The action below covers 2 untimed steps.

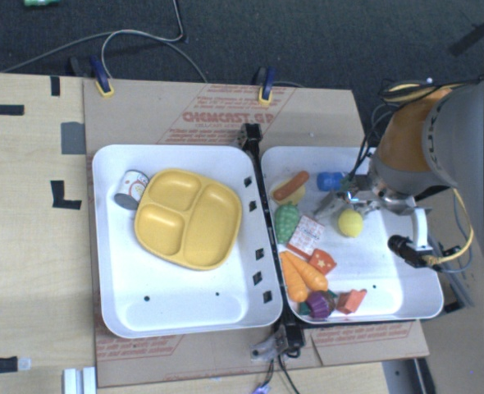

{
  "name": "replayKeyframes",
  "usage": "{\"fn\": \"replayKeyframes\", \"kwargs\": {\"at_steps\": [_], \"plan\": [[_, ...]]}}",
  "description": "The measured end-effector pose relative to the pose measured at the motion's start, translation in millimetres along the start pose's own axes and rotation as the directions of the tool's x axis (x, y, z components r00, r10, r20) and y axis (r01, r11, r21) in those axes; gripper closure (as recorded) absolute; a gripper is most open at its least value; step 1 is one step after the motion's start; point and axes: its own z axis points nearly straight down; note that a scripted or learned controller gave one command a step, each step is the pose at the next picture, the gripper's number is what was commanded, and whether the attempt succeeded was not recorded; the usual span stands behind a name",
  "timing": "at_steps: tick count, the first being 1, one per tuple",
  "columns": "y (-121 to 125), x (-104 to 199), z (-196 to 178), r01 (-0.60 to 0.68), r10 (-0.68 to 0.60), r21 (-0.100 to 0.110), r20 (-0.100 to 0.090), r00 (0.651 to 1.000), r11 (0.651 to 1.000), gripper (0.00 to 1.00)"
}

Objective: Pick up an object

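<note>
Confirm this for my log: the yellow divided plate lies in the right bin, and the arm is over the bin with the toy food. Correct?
Not quite. The camera view shows the yellow divided plate in the left bin, not the right. The arm is indeed over the right bin with the toy food.

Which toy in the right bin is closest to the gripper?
The yellow ball, just below the gripper. The blue piece sits a bit farther left; the hot dog and carrots lie farther off.

Place: robot lab bench.
Signs: cardboard sheet (226, 117) held by clamps (265, 84); two white bins (111, 245); loose cable (135, 35); grey arm (439, 146); toy food (299, 273).
</note>
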Motion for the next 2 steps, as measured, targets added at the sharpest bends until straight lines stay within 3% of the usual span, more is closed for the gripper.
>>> {"fn": "replayKeyframes", "kwargs": {"at_steps": [1,2], "plan": [[-39,15,0,-0.002,0.002,-0.003,0.002,1.000,1.000,0.00],[21,53,0,-0.005,0.005,-0.004,0.009,1.000,1.000,0.00]]}}
